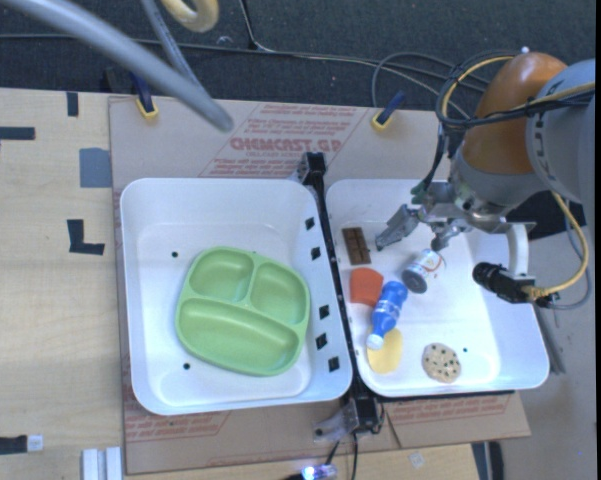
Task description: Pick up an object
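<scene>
A grey robot arm reaches into the right bin (pixel 500 363) from the right. Its gripper (pixel 420 233) hangs with fingers (pixel 395 230) spread, pinching nothing, just above a small silver can (pixel 422 268). Nearby lie a blue bottle (pixel 386 311), orange block (pixel 366 286), cookie (pixel 441 362). A green plate (pixel 244 309) sits in the left bin (pixel 145 268).

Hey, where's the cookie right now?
The cookie lies in the right bin, near its front edge, just right of the yellow piece and below the blue bottle.

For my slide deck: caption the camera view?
Gripper poised over cluttered right bin; green divided plate sits in the left bin.
</scene>
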Available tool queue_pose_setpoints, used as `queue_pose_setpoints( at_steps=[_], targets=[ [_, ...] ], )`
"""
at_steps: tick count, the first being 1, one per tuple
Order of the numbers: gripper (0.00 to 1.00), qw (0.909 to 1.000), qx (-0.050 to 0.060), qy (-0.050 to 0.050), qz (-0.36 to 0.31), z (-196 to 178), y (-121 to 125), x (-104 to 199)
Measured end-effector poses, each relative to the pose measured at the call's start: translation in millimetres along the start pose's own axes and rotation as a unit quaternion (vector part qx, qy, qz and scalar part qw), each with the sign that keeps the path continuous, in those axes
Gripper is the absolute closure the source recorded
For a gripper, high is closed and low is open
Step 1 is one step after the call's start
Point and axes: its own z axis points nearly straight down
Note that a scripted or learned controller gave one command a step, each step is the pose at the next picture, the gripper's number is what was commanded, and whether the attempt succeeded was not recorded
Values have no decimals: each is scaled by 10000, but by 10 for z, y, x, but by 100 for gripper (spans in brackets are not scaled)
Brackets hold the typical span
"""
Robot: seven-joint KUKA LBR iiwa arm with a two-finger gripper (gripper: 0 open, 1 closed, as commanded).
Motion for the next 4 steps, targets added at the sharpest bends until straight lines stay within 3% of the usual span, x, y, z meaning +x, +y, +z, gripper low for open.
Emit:
queue_pose_setpoints(
  at_steps=[1, 3, 4],
  targets=[
    [0, 10000, -62, -7, -14, -68, 30, 1],
    [0, 10000, -45, -9, -12, 942, -44, -26],
    [100, 10000, -58, -10, -21, 813, -36, -20]
  ],
)
